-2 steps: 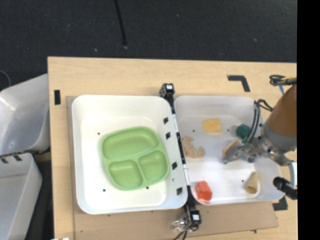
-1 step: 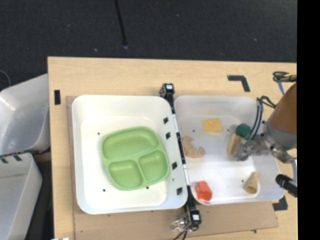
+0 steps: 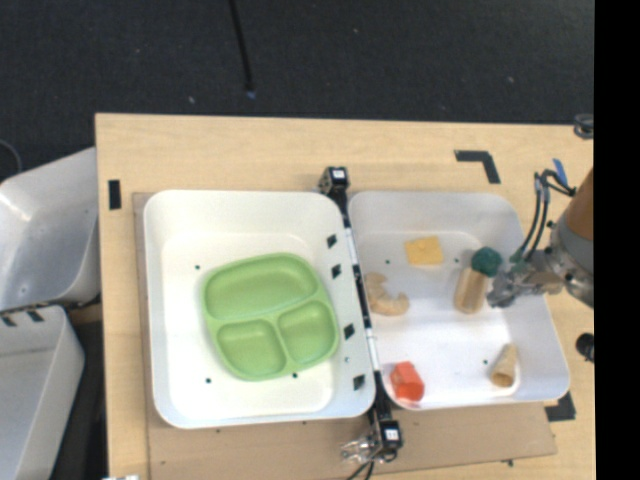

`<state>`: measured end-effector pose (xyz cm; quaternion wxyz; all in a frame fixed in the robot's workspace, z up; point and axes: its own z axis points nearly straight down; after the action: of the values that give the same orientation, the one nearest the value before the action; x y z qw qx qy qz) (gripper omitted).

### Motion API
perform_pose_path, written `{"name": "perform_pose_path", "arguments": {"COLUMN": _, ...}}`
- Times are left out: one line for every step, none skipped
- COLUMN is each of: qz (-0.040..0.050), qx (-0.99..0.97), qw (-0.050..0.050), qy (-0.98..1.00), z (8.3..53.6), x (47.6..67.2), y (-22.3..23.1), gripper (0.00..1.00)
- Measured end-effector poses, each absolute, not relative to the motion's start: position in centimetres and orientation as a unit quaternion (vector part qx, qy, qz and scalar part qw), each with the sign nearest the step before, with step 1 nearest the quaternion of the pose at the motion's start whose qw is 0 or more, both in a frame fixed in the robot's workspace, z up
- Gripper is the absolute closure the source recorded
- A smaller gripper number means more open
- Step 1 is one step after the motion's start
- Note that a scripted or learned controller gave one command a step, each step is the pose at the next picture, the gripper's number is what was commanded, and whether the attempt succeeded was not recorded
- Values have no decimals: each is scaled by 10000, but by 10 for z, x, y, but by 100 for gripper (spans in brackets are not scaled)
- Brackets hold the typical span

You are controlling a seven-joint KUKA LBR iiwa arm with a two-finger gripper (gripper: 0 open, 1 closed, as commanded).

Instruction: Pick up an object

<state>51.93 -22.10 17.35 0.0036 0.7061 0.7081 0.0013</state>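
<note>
The right bin (image 3: pixel 455 208) holds several small objects: a yellow block (image 3: pixel 424 251), a dark green ball (image 3: pixel 486 261), a tan cylinder (image 3: pixel 469 289) standing next to the ball, a beige curved piece (image 3: pixel 383 296), a red-orange piece (image 3: pixel 406 383) near the front left corner and a tan cone-like piece (image 3: pixel 503 366) at the front right. My gripper (image 3: pixel 506 289) reaches in from the right edge and sits low, just right of the tan cylinder and below the green ball. Nothing shows between its fingers.
The left bin (image 3: pixel 170 368) carries a green divided plate (image 3: pixel 270 315) with three compartments. A row of black clips runs along the seam between the bins (image 3: pixel 352 288). Cables hang by the arm at the right edge (image 3: pixel 545 203).
</note>
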Motion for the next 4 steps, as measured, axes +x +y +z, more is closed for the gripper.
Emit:
{"name": "perform_pose_path", "arguments": {"qz": 14, "qx": 7061, "qw": 41, "qy": 7081, "z": 234, "x": 529, "y": -221, "gripper": 100}}
{"name": "perform_pose_path", "arguments": {"qz": 10, "qx": 7059, "qw": 32, "qy": 7083, "z": 282, "x": 530, "y": -222, "gripper": 100}}
{"name": "perform_pose_path", "arguments": {"qz": 6, "qx": 7048, "qw": 11, "qy": 7094, "z": 279, "x": 531, "y": -169, "gripper": 100}}
{"name": "perform_pose_path", "arguments": {"qz": 3, "qx": 7049, "qw": 13, "qy": 7093, "z": 282, "x": 545, "y": -122, "gripper": 100}}
